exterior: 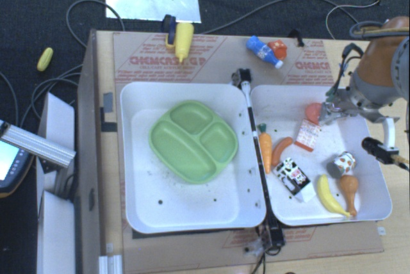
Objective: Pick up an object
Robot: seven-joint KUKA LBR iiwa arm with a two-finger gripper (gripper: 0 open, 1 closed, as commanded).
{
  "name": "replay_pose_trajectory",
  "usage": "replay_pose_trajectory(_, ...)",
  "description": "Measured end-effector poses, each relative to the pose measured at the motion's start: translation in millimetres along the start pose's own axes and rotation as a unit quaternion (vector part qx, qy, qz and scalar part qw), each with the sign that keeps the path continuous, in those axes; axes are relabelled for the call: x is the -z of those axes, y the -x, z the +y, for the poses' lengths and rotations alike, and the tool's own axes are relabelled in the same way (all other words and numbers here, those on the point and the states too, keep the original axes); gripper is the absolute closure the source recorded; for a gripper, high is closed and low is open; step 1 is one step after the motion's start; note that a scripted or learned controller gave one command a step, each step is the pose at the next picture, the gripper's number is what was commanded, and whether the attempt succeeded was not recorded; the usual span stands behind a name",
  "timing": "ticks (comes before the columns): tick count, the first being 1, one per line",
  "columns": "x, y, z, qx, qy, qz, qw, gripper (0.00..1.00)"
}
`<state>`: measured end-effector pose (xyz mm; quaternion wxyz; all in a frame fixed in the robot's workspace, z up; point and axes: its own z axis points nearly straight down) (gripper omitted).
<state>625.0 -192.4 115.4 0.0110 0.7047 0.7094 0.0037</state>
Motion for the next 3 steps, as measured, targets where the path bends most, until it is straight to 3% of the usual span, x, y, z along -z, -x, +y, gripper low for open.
replay_pose_trajectory(1, 0, 0, 0, 0.000, 0.000, 0.000, 1.0000, 0.00)
replay_pose_trajectory(2, -31, -27, 39, -0.001, -0.009, 0.005, 0.9999, 0.00)
replay_pose_trajectory(3, -18, -27, 41, 0.001, -0.007, 0.004, 1.0000, 1.00)
